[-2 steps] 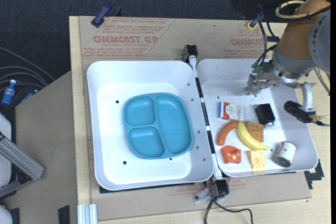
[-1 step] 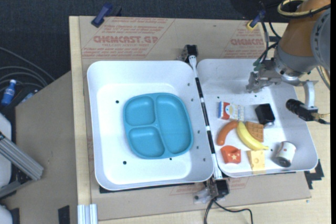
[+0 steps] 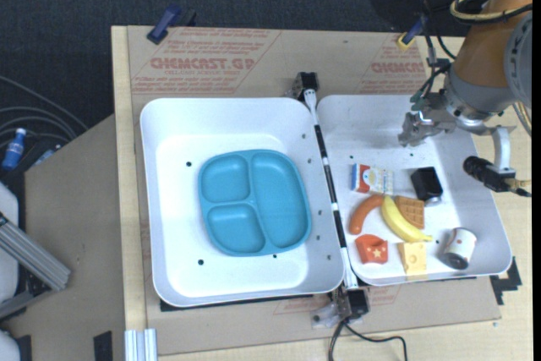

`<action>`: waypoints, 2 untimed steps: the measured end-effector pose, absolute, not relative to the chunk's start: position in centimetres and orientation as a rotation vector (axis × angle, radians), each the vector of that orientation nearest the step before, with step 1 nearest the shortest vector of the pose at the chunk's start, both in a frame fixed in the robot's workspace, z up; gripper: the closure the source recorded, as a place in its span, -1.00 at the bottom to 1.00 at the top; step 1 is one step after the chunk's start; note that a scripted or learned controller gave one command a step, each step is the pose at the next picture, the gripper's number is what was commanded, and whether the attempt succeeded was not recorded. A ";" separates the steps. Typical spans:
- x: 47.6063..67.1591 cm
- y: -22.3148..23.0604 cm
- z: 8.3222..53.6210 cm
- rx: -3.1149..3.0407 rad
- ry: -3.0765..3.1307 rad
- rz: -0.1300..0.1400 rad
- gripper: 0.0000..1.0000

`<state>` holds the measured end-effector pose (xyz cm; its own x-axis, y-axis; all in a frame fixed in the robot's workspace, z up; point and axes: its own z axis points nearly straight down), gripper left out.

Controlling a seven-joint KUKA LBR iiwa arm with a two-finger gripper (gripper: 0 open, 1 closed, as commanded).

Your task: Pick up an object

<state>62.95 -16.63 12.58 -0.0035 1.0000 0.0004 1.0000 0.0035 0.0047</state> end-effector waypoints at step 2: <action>59.8 -16.2 8.5 2.221 2.220 0.002 -1.00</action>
<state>59.81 -16.16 8.55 0.0004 1.0000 -0.0002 1.0000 -0.0004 0.0017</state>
